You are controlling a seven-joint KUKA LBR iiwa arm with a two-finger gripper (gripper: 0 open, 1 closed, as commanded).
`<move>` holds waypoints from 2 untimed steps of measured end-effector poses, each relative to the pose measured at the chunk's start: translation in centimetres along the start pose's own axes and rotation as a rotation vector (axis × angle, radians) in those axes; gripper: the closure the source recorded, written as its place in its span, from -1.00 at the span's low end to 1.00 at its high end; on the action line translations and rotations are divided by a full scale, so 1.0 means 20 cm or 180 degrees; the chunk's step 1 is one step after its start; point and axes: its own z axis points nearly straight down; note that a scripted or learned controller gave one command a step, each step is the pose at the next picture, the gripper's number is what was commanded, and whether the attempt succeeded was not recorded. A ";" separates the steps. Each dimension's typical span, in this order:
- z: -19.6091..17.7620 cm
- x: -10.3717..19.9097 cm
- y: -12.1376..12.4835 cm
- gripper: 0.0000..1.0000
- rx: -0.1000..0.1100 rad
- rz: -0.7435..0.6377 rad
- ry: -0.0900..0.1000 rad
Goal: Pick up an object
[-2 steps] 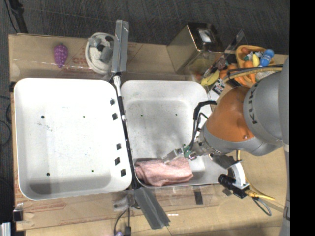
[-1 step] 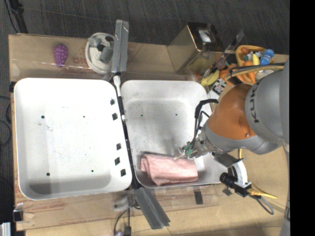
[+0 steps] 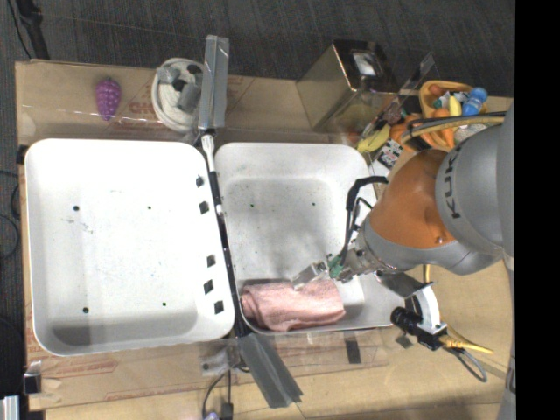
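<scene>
The pincer [image 3: 317, 274] sits low in the right bin [image 3: 289, 169], just above the pink cloth [image 3: 291, 304] lying along that bin's near wall, its spread impossible to tell, so I judge this the reach-in, with descent and closing next.

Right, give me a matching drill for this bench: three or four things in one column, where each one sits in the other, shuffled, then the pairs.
Things:
1. pink cloth
2. purple toy
3. gripper
4. coil of white cord

Places:
A. on the cardboard beyond the left bin's far left corner
B. just above the cloth in the right bin
C. along the right bin's near wall
D. on the bench, at the far end of the divider between the bins

Pairs: 1-C, 2-A, 3-B, 4-D
</scene>
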 end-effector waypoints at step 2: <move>0.06 -0.05 -0.01 -1.00 -0.0011 0.0101 -0.0009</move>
